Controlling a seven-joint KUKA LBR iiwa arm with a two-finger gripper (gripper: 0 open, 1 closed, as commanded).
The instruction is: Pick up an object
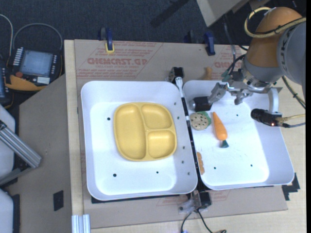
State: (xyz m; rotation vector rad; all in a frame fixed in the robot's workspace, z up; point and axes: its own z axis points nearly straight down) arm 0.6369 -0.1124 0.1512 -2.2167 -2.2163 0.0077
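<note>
The left bin holds a yellow divided plate. The right bin holds a carrot at its upper left, long axis running up-and-down the frame, green end toward the bottom, beside a round cookie. The arm bends in from the upper right; the gripper hangs over the bin's top edge, fingers apparently spread, grasping nothing.

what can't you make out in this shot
- Camera view: the gripper sits above the right bin, but its tips are too small and blurred to read.
- The small item wedged at the right bin's left wall is too small to identify.
- The round speckled piece beside the carrot is too blurred to name.
- The dark object by the gripper is partly covered by it.
</note>
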